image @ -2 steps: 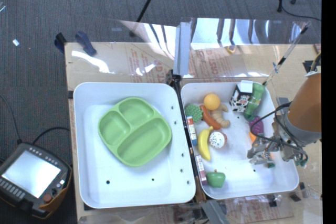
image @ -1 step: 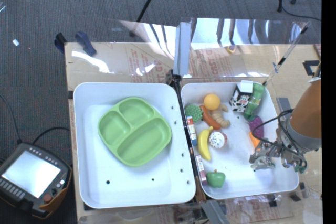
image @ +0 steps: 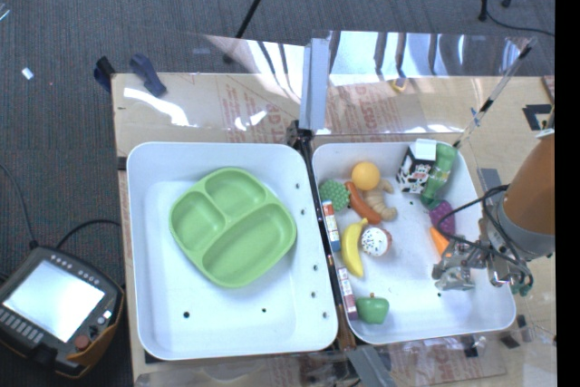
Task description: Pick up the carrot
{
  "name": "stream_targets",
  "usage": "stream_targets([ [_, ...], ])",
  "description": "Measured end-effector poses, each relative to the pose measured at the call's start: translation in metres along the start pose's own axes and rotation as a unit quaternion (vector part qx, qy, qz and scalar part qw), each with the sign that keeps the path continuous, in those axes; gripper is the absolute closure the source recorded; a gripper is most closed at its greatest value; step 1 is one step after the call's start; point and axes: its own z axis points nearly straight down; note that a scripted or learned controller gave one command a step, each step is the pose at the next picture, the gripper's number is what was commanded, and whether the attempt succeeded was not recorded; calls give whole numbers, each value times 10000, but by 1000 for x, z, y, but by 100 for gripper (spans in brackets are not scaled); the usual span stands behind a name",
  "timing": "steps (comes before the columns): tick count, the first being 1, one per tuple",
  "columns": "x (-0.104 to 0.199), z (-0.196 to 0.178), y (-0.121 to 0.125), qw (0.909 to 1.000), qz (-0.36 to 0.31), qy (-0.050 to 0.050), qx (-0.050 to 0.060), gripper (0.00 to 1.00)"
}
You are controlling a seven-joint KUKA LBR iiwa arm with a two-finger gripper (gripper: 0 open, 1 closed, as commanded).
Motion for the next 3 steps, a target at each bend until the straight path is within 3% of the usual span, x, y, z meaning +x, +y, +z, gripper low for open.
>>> stream_targets([
  [1, -1, -10, 1, 10000, -15, -4, -6, 100],
  [2, 9, -158, 4, 10000, 74, -20, 7, 100],
  [3, -6, -151, 25, 9986, 535, -16, 4, 100],
])
